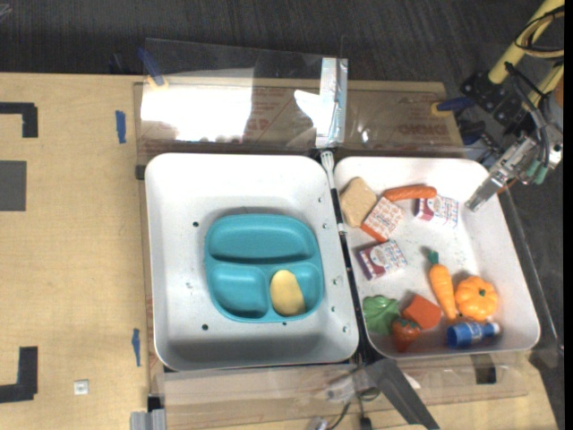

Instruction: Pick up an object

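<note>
The right bin (510, 240) holds many toy foods. At its back lie a bread slice (356, 200), a red sausage (409, 192) and two small cartons (436, 209) (383, 218); a third carton (382, 258) lies mid-bin. Toward the front are a carrot (440, 287), an orange pumpkin (475, 296), a blue bottle (470, 332), an orange block (421, 312), a green pepper (380, 312) and a red piece (405, 332). My gripper (483, 193) hangs over the bin's back right corner, right of the cartons, with nothing seen in it.
The left bin (170, 240) carries a teal divided tray (264, 240) with a yellow potato (286, 292) in its front right compartment. A clear plastic sheet (242, 106) stands behind the bins. Cables and the arm's wrist (524, 97) crowd the back right.
</note>
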You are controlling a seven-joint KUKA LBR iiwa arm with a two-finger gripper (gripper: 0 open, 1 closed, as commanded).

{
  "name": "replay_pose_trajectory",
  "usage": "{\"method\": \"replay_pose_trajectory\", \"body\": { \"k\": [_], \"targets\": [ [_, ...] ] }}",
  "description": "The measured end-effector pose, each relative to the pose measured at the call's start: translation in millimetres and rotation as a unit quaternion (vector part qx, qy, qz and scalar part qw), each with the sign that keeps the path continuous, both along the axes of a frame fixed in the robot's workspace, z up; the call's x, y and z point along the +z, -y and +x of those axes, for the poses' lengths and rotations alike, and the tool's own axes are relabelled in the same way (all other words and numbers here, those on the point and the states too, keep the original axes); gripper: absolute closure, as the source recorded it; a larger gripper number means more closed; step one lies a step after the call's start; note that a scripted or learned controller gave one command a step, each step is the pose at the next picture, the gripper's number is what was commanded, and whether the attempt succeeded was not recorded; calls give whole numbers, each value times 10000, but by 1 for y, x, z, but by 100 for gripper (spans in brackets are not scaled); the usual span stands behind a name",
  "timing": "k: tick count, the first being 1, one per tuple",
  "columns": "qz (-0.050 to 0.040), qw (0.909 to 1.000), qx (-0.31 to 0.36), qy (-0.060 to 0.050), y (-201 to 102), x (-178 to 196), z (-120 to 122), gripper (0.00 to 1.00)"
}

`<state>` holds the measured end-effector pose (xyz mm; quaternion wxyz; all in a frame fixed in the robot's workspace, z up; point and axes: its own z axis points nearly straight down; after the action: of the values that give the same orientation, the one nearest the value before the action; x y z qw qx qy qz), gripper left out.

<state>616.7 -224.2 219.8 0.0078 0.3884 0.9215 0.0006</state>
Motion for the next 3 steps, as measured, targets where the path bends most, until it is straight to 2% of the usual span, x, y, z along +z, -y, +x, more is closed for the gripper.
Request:
{"method": "replay_pose_trajectory", "body": {
  "k": [1,2,3],
  "targets": [
    [24,9988,491,-71,-2,-64,-43,0],
    [-3,9863,1649,-38,-6,-78,18,0],
    [12,9989,472,-24,-53,-36,33,0]
  ]
}}
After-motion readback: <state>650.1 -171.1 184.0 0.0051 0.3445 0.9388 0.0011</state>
